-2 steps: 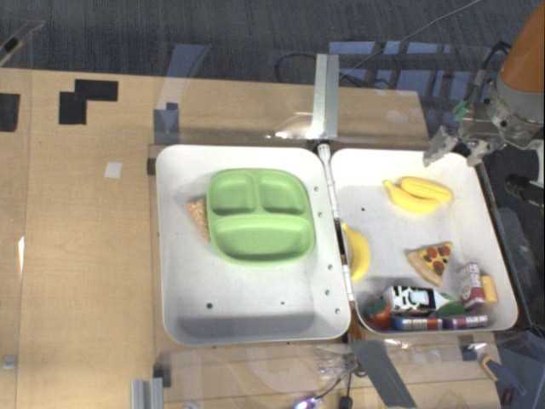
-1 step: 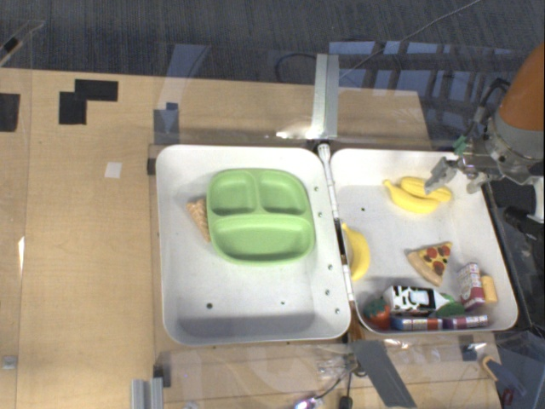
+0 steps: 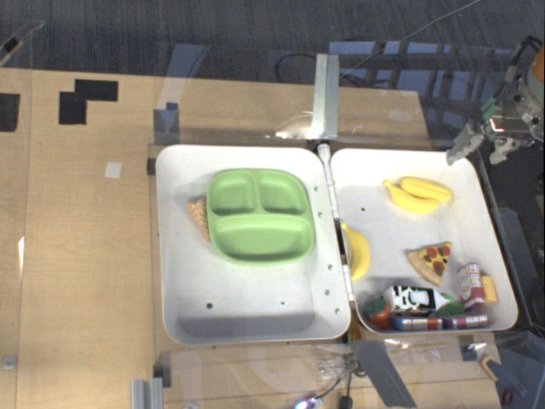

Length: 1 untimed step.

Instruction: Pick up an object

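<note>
A robotics lab – wooden bench (image 3: 77, 228), white bins (image 3: 247, 322), metal framing (image 3: 327, 92), loose cables (image 3: 443, 15)

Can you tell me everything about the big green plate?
The green plate looks like smooth plastic with rounded corners. It has three sections: two small ones at the far side and one wide one at the near side. It lies flat in the left bin, and a tan, waffle-like piece pokes out from under its left edge.

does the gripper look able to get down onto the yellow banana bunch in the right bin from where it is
Probably yes: the gripper hangs at the right white bin's far right corner, and the yellow banana bunch lies alone on bare floor nearby, nothing over it.
</note>
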{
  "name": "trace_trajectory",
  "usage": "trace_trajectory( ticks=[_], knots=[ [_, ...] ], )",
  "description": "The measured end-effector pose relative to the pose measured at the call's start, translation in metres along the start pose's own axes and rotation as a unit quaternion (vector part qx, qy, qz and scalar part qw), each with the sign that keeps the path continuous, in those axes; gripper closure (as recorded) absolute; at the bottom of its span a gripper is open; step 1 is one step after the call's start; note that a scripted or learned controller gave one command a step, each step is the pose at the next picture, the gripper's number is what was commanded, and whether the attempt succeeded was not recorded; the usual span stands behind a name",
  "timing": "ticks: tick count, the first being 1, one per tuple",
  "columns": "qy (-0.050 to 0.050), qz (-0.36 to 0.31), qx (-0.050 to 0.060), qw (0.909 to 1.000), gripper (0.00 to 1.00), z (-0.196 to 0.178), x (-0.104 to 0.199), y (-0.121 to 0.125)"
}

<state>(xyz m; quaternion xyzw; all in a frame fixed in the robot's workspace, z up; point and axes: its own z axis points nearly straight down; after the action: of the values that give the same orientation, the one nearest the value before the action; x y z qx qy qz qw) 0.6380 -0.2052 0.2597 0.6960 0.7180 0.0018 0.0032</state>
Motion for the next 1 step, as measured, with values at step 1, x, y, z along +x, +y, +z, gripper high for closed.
trace_trajectory(
  ticks=[1],
  knots=[
    [0.001, -0.109, 0.001, 0.9941, 0.00, 0.0676, 0.0212, -0.0027]
  ],
)
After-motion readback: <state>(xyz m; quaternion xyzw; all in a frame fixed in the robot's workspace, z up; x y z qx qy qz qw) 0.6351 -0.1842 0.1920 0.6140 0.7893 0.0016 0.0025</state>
